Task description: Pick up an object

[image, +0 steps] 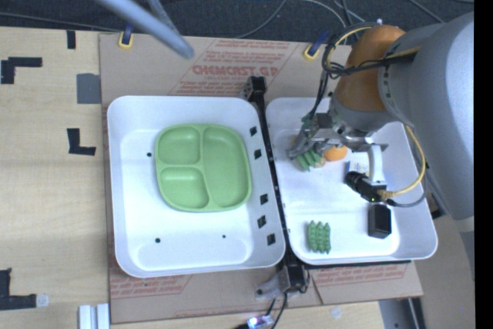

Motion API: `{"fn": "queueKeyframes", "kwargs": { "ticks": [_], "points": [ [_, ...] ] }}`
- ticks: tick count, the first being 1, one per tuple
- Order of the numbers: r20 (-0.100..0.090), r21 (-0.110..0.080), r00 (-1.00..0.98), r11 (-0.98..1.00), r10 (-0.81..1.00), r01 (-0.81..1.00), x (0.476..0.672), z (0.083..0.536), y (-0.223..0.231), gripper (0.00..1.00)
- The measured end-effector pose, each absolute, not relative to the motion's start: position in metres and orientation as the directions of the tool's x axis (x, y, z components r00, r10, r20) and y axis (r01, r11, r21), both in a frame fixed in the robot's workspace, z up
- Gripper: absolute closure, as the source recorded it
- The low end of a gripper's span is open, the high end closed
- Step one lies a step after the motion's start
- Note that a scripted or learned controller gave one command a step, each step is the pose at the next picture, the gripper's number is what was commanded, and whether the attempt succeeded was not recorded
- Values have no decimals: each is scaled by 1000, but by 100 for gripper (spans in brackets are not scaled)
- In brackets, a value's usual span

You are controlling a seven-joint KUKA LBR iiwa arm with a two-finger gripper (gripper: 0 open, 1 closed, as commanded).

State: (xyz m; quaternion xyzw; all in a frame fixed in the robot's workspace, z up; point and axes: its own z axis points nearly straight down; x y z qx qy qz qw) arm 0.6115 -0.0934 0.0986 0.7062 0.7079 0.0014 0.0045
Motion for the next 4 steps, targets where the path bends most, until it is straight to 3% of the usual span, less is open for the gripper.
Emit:
{"fn": "queueKeyframes", "kwargs": {
  "ticks": [3, 4],
  "points": [
    [-1, 5, -2, 2, 1000, 1000, 612, 250, -110, 100],
    [1, -2, -5, 5, 1000, 1000, 610, 235, -58, 100]
  ]
}}
